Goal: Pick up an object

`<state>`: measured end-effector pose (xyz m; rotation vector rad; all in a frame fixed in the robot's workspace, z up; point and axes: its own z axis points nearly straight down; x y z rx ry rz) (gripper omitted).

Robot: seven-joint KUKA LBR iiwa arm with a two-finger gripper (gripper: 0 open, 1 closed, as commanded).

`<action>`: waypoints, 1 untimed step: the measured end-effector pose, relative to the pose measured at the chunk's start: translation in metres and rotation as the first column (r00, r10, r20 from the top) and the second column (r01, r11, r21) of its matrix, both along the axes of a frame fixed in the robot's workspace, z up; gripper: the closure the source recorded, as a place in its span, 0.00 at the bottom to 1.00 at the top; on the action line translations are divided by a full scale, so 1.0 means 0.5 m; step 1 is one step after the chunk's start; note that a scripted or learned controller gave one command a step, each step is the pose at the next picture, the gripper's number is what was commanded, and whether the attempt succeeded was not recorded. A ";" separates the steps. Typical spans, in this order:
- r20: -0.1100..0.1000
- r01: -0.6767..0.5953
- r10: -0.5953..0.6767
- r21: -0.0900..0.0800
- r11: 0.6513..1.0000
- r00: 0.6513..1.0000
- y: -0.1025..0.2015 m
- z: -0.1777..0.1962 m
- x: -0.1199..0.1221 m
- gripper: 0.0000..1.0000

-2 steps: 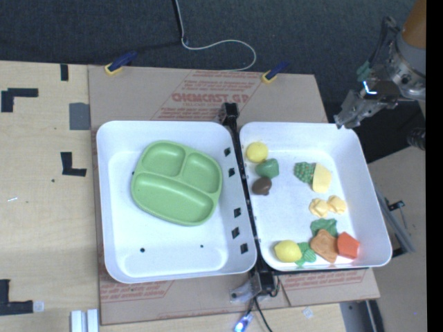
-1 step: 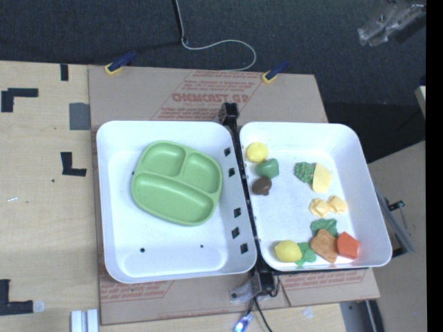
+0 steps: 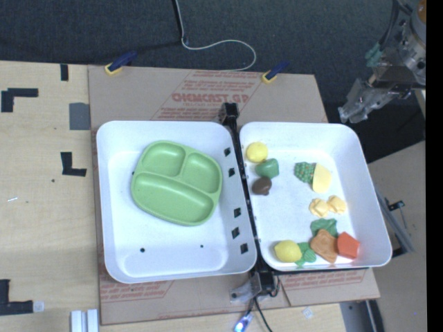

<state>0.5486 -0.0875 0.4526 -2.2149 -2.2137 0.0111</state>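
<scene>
My gripper (image 3: 360, 106) is hanging beyond the right bin (image 3: 360, 151); I cannot tell its state. Small toy foods (image 3: 325, 244) are lying inside; the cardboard's (image 3: 208, 95) red lettering is unreadable.

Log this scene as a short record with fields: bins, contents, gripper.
left bin: holds a green divided plate
right bin: holds small toy foods
near the divider: yellow ball, green piece, brown piece
front edge: yellow lemon, orange piece, red block
middle right: yellow wedge beside a green leafy piece
gripper: above the bench past the right bin's far corner, nothing seen between its fingers
</scene>
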 end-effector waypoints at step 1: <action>0.000 0.002 -0.002 0.000 1.000 1.000 -0.016 -0.147 -0.138 1.00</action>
